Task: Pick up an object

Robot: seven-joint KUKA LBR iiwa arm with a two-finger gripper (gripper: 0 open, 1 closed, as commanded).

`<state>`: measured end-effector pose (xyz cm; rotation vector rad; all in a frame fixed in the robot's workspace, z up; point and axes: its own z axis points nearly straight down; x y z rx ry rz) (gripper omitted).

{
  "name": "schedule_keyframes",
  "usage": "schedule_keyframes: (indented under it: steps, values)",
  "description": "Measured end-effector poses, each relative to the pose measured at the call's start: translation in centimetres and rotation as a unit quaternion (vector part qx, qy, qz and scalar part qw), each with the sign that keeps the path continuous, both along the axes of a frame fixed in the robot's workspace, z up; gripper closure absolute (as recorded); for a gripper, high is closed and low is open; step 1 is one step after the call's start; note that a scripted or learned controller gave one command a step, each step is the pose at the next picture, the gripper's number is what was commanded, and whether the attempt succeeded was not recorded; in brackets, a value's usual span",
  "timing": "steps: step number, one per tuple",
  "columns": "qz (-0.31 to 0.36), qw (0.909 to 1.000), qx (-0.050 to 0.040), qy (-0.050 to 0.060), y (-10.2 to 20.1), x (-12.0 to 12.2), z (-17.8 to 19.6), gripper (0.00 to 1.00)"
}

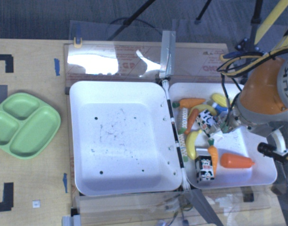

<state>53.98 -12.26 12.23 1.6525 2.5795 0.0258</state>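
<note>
The right bin (261, 175) holds a pile of small toys. An orange carrot (191, 102) and a yellow piece (219, 99) lie at its far side. A black-and-white cow-patterned toy (206, 121) sits in the middle, with a yellow banana (191, 143) below it. Nearer the front lie a small orange piece (213, 154), a fat orange carrot (236, 161) and a cow-patterned block (205, 168). My gripper (224, 125) is low in the bin, just right of the cow-patterned toy, under the orange wrist band (260, 93). The wrist hides its tip.
The left bin (87, 98) has a scuffed white floor. A green divided plate (25, 124) rests on the bench at the far left. A clear panel and metal divider (166, 55) stand behind the bins. Cables (238, 62) hang over the arm.
</note>
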Motion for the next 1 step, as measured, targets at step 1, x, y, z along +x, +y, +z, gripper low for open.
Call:
schedule_keyframes:
  steps: [1]
  values:
    - [-0.082,0.9958,0.0166,0.035,-1.62,5.42,6.43,1.00]
